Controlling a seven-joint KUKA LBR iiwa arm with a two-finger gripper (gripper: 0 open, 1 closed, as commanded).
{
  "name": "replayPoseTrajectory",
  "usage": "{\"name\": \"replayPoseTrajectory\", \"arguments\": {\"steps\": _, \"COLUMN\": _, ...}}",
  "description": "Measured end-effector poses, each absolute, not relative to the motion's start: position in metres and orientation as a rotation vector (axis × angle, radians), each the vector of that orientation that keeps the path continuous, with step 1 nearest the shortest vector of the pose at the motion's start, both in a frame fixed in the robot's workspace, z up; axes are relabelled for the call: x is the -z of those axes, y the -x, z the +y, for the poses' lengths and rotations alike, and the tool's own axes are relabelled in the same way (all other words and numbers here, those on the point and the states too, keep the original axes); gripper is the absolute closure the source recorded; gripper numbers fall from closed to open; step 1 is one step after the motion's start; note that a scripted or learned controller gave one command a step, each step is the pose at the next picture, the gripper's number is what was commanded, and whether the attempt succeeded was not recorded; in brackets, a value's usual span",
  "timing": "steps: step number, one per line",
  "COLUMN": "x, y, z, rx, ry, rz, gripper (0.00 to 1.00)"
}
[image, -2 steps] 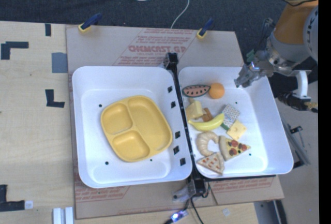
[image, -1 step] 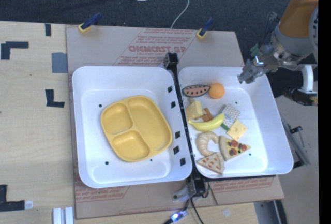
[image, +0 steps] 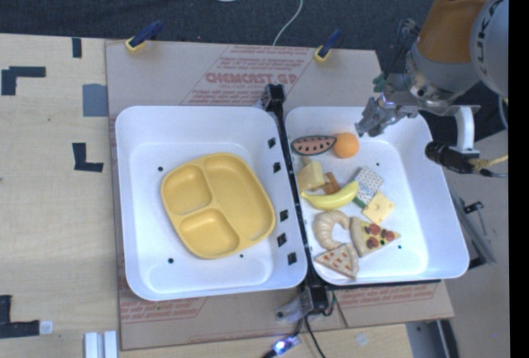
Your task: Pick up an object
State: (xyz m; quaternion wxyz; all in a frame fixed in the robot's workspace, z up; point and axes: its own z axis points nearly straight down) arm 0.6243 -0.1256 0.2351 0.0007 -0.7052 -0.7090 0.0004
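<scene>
Orange (image: 347, 146), small and round, lies beside watermelon slice (image: 313, 145).

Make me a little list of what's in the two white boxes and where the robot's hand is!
left bin: yellow plate with three sections
right bin: toy food in a pile
toy food: watermelon slice, orange, banana, cheese, two pizza slices, croissant
gripper: over the right bin's far edge, above and right of the orange
holding anything: nothing seen
</scene>
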Motion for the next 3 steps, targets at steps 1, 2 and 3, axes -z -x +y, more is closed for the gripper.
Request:
{"name": "replayPoseTrajectory", "arguments": {"steps": 1, "x": -0.238, "y": -0.611, "z": -0.066, "rx": 0.0, "ry": 2.212, "rz": -2.228, "gripper": 1.0}}
{"name": "replayPoseTrajectory", "arguments": {"steps": 2, "x": -0.241, "y": -0.602, "z": -0.017, "rx": -0.001, "ry": 2.212, "rz": -2.227, "gripper": 1.0}}
{"name": "replayPoseTrajectory", "arguments": {"steps": 3, "x": -0.226, "y": -0.588, "z": 0.035, "rx": -0.004, "ry": 2.212, "rz": -2.226, "gripper": 1.0}}
